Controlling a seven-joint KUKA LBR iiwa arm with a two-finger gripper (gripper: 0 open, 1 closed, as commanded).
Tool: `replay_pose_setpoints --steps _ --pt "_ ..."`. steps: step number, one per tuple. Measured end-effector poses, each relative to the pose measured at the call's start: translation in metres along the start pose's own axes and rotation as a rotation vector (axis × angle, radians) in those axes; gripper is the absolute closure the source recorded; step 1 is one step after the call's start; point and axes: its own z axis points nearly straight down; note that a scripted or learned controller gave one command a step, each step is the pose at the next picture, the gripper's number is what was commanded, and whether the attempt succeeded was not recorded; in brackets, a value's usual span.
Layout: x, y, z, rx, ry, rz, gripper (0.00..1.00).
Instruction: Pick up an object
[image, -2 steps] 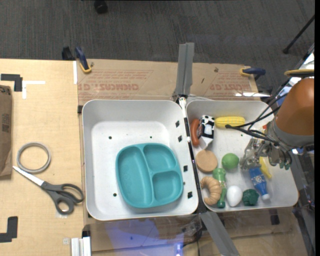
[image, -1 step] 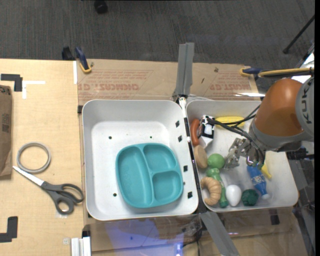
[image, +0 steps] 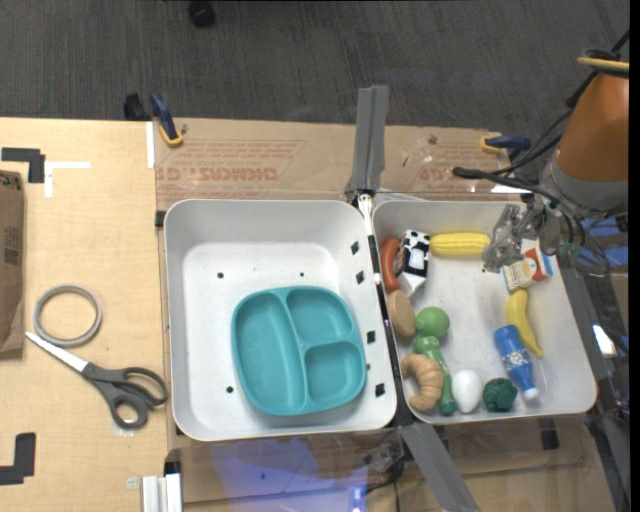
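Camera view | tool (image: 508, 240) hovering in right bin (image: 570, 300), grip state unreadable (blurred) | banana (image: 522, 320) lying just below it, long axis running toward near rim

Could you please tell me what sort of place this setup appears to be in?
Probably a robotics lab bench for grasping trials: two white bins sit side by side, one holding toy food such as a corn cob, with the arm's pincer above them, and scissors and tape lie nearby.

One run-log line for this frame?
arm: over right bin | gripper: beside corn cob, grip unclear | left bin: teal tray
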Motion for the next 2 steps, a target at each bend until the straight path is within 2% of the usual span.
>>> replay_pose_setpoints --steps 1,2 --pt "0.0 0.0 0.0 0.0 0.0 0.0 0.0" --pt "0.022 -0.047 0.075 0.0 0.0 0.051 0.0"
